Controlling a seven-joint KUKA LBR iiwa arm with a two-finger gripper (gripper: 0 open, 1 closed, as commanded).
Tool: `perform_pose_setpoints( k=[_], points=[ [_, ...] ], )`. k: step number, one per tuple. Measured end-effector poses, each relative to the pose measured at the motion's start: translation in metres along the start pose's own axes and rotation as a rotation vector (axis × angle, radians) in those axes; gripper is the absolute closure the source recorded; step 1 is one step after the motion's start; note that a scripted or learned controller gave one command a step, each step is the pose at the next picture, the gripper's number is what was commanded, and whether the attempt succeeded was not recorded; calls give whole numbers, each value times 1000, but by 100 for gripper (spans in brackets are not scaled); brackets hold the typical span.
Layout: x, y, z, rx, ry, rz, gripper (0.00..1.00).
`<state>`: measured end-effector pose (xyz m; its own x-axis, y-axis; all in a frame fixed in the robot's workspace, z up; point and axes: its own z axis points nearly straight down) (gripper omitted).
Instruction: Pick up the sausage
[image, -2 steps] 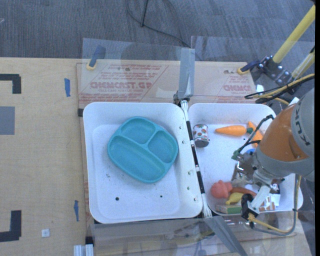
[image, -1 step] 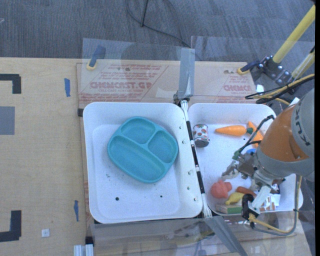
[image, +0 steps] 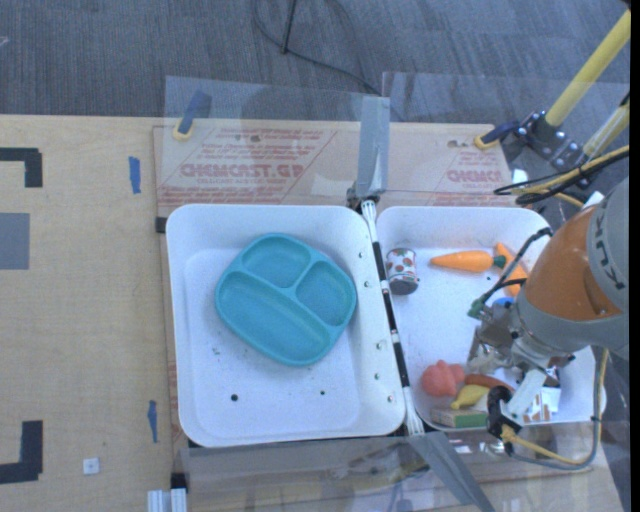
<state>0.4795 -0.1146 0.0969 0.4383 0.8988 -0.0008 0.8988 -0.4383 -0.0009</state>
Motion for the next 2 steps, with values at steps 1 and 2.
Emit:
perform_pose_setpoints(
  k=[1,2],
  points=[
    [16,-2,-6,6,-2,47,100],
    [16,-2,-7,6,-2,47,0]
  ],
)
